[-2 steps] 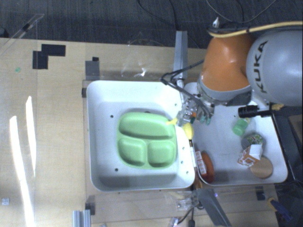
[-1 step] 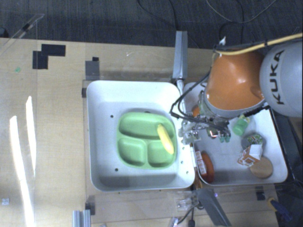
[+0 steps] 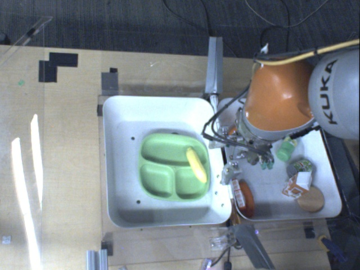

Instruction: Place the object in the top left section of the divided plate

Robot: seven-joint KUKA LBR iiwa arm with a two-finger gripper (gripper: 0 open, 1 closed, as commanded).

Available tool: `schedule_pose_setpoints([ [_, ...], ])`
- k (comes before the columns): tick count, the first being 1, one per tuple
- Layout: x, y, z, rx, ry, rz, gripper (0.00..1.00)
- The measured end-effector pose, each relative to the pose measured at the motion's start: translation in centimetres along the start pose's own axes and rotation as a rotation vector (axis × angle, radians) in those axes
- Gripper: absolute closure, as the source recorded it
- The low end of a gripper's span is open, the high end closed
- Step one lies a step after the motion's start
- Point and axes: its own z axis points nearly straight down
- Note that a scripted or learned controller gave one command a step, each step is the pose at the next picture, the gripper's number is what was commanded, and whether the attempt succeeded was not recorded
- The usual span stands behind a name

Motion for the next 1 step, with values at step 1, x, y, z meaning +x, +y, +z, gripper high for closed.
schedule_pose_setpoints([
  [1, -2.02, -3.25, -15.12, 0.002, -0.006, 0.316, 0.00],
])
